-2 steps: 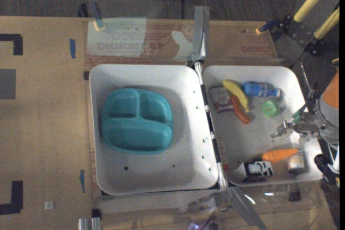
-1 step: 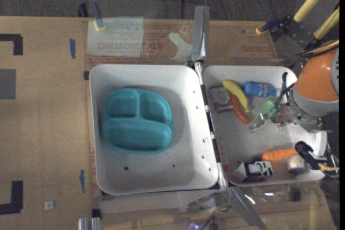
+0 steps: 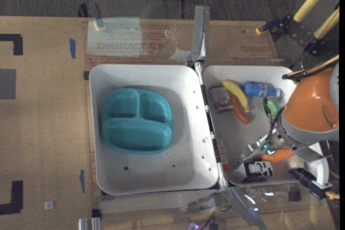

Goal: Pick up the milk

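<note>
Camera view: two white bins side by side on the surface. The left bin (image 3: 108, 169) carries a teal divided tray (image 3: 137, 120). The right bin (image 3: 237, 137) is cluttered: a banana (image 3: 236, 93), a blue bottle (image 3: 259, 89) just beside it, an orange-red carrot-like item (image 3: 241, 112) touching the banana's lower end, a dark packet (image 3: 220, 98) at the left wall, a green item (image 3: 271, 108) near the arm. The arm (image 3: 312, 107) reaches in from the right, and its end effector (image 3: 264, 149) sits low over the bin's near right corner; wiring and the wrist hide it, so I cannot tell whether it is released or clenched. The milk, I judge, is the small white-and-dark carton (image 3: 259, 169) lying at the bin's near edge, just below the end effector, with an orange item (image 3: 279, 157) touching or nearly touching it. Risks: the carton lies against the bin rim, so a descent may hit the wall or pinch only a corner and slip; the orange neighbour may get grabbed instead or shoved; lying flat, the carton may offer too little to grip.
</note>
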Robot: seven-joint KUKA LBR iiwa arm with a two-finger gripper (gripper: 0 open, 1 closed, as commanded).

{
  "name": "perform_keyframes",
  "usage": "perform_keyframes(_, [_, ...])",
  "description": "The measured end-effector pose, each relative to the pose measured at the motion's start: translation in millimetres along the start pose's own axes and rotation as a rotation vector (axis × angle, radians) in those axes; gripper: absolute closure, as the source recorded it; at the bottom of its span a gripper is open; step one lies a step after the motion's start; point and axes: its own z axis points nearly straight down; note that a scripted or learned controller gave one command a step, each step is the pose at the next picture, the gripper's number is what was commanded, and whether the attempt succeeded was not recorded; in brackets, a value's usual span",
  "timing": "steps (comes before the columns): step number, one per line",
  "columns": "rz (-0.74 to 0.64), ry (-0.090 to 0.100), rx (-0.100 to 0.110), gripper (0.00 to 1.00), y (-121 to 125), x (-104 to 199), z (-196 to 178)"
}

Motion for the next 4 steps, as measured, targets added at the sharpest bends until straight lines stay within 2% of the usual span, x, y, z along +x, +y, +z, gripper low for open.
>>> perform_keyframes(1, [0.007,0.002,0.002,1.0,-2,-2,-7])
perform_keyframes(2, [0.551,-0.01,-0.014,1.0,94,-47,5])
perform_keyframes(3, [0.381,0.033,0.031,1.0,148,-128,6])
perform_keyframes(4, [0.416,-0.006,0.013,1.0,159,-103,6])
